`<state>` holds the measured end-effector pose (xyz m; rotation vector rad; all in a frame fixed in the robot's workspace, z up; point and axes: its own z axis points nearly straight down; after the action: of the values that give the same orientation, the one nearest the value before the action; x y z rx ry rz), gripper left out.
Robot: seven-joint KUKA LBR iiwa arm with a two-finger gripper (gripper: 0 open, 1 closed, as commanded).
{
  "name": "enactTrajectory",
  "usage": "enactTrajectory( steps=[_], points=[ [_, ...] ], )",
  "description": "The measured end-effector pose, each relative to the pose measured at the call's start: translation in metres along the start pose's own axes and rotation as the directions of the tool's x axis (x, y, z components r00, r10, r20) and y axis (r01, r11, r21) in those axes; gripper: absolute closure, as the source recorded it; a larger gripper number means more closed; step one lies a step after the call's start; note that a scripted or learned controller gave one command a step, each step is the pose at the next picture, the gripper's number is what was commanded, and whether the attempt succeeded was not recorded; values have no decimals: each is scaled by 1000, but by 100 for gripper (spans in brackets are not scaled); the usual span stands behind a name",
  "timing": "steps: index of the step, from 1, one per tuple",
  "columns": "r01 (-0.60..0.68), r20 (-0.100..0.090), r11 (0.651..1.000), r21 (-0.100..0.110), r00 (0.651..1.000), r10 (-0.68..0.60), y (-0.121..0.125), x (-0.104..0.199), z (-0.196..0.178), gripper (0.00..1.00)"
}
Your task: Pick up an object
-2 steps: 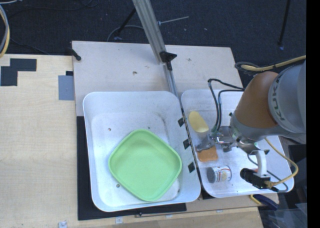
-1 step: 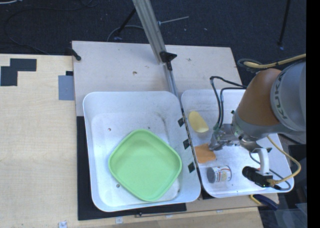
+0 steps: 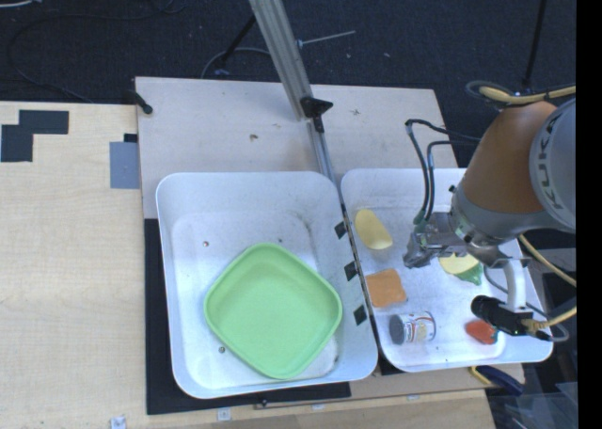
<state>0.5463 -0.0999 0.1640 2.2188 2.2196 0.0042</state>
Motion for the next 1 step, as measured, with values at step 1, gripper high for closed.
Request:
enactTrajectory(
  steps=[1],
  points=[
    [-1,0,1000,0,1000,1,0,-9,-47,100]
  ],
)
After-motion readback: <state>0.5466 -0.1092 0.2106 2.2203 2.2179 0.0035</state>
